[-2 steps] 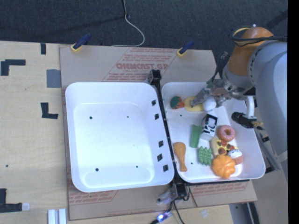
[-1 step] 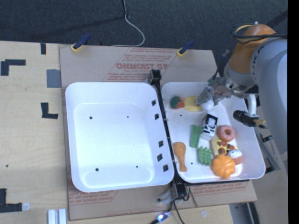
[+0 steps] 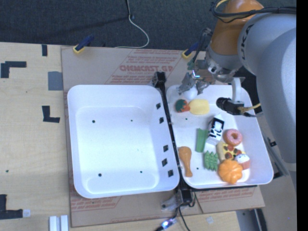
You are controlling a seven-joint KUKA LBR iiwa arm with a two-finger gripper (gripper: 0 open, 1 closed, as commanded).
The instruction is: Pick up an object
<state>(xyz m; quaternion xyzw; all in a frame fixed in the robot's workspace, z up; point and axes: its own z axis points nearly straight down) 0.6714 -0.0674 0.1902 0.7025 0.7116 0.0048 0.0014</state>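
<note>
The grey arm's gripper (image 3: pixel 194 85) hangs over the far end of the right bin (image 3: pixel 260 177), its two metal fingers (image 3: pixel 185 86) spread a little with nothing between them. Directly beneath the fingertips lies a smooth yellow lemon-shaped toy (image 3: pixel 199 107), and touching that on its left is a small red fruit with a green leaf (image 3: pixel 181 105). Further toward the camera from the gripper sit a black-and-white box (image 3: pixel 216 128), a pink doughnut (image 3: pixel 233 137), a green stick (image 3: pixel 200 140), a brown drumstick (image 3: pixel 186 159) and an orange pumpkin-like toy (image 3: pixel 229 170). The left bin (image 3: pixel 77 143) lies well off to the gripper's side.
</note>
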